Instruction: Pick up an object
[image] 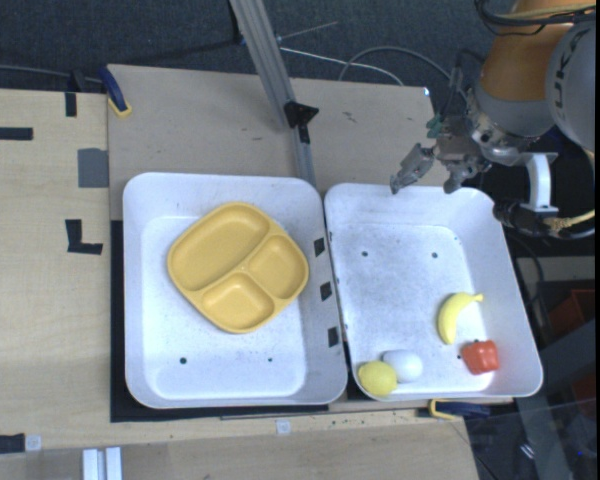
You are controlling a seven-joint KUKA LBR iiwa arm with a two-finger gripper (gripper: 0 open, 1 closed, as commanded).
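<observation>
Pale wood bench [40,298] carries two shallow white bins side by side. Filling much of the left bin [140,288] is a yellow divided plate [237,266]. Over the far rim of the right bin [420,258] hangs the gripper [429,179], fingers spread apart with nothing between them. Well away, in that bin's near right corner, lie a yellow banana [457,315], a red pepper [480,355], a white egg [406,364] and a lemon [377,377].

Glossy yellow plastic tray [238,266]; speckled matt white bins [140,268].
</observation>
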